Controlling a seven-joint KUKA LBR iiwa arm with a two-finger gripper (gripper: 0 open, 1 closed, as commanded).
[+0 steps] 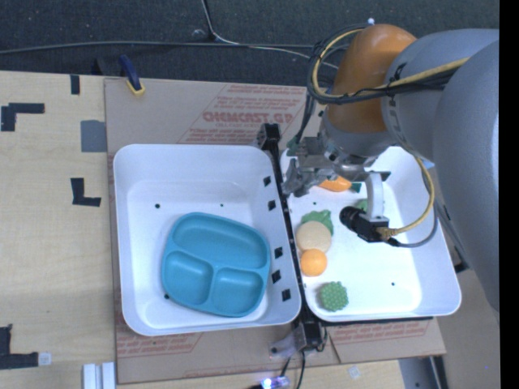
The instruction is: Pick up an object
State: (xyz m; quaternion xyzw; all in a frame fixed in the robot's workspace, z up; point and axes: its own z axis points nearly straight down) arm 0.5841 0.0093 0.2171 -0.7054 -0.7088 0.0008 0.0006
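White plastic bins sit side by side on a cardboard sheet (203, 112) laid over the wooden worktop (49, 217). The left bin (134, 168) carries a blue divided tray (215, 264), which lies slightly askew across its floor. The right bin (430, 286) carries the toy foods, gathered along the edge next to the divider between the two bins: a green leafy piece (318, 218), a cream-coloured round bun (313, 237) touching it from below, an orange ball (313, 262) just beside the bun, and a green broccoli-like piece (333, 296) nearer the front edge of the bin. Another orange piece (335, 185) lies toward the far edge, partly hidden under the arm. The grey arm (454, 120) with its orange band (369, 75) reaches over the far edge of the right bin, and the hand (306, 173) sits low near the divider, above the leafy piece. Whether the hand is apart or together cannot be told, since the wrist and cables cover it.
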